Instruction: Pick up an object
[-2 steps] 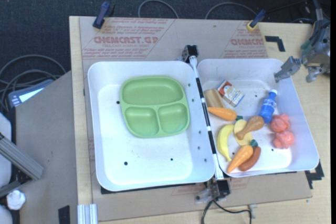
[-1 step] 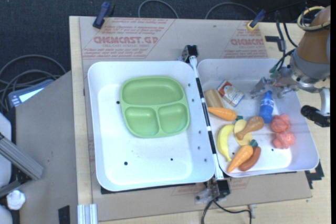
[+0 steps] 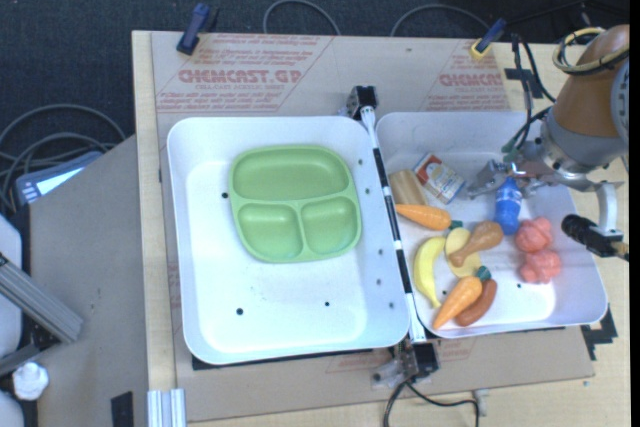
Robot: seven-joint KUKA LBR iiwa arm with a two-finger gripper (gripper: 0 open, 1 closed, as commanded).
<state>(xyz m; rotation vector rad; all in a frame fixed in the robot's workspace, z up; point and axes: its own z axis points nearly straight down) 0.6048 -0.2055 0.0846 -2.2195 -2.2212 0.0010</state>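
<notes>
The arm (image 3: 592,105) is cut off by the right edge. Its gripper (image 3: 500,173) blurs into the toys below, fingers indistinct. The small carton (image 3: 438,178) has unreadable print. The blue bottle (image 3: 508,207) is partly covered from above.

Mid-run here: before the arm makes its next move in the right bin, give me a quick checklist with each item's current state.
1. Gripper is over the right bin: ok.
2. A candidate lies close by: the blue bottle sits just below the gripper: ok.
3. Something already between the fingers: cannot tell.
4. Bottle free of neighbours: not ok, pink object and a pear-shaped toy crowd it.
5. Green divided plate in the left bin, out of the arm's way: ok.
</notes>
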